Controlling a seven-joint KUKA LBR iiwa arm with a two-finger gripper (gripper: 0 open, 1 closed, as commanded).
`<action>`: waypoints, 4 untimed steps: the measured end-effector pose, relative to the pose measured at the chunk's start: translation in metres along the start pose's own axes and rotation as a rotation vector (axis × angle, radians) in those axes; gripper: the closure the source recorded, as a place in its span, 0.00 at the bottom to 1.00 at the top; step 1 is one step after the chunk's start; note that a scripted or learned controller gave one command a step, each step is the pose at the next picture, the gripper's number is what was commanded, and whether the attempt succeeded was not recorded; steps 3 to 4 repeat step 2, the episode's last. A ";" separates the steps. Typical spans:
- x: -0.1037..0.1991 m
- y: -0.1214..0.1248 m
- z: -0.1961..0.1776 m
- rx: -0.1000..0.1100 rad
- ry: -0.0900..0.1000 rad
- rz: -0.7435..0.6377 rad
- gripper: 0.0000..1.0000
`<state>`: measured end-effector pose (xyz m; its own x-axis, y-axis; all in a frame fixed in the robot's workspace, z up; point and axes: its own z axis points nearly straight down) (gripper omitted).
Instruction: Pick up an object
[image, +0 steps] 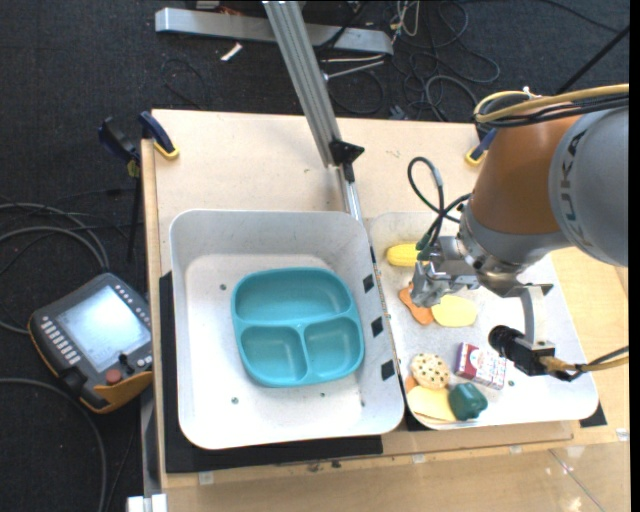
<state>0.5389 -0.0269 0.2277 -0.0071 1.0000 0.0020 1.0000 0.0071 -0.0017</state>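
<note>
A handheld control pendant (92, 340) is seen at the far left, lying on the dark floor beside the counter (240, 160). On the counter, the left white bin (190, 250) is occupied by a turquoise divided tray (297, 326), which is set flat near the bin's middle. A slanted metal pole (310, 85) is seen running down from the top of the view toward the seam between the two bins.

In the right white bin (575, 400), several small things are gathered. A yellow banana-like piece (401, 255) is placed near the bin's upper left. The gripper (428, 290) is lowered just beside it, directly over an orange piece (417, 308) and touching or nearly touching a pale yellow piece (455, 313). Whether its fingers are spread or pressed together cannot be told, and nothing is clearly seen between them. Lower down, a spotted cookie (431, 371) is laid beside a small red and white box (482, 366), with a yellow slice (430, 404) and a dark green object (467, 401) just below them. The grey arm with its orange band (530, 160) is extended in from the right.
</note>
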 end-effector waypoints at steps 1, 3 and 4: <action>0.052 0.005 -0.011 -0.003 0.000 0.000 1.00; 0.101 0.002 -0.017 -0.002 0.000 -0.001 1.00; 0.101 0.002 -0.017 -0.002 0.000 -0.001 1.00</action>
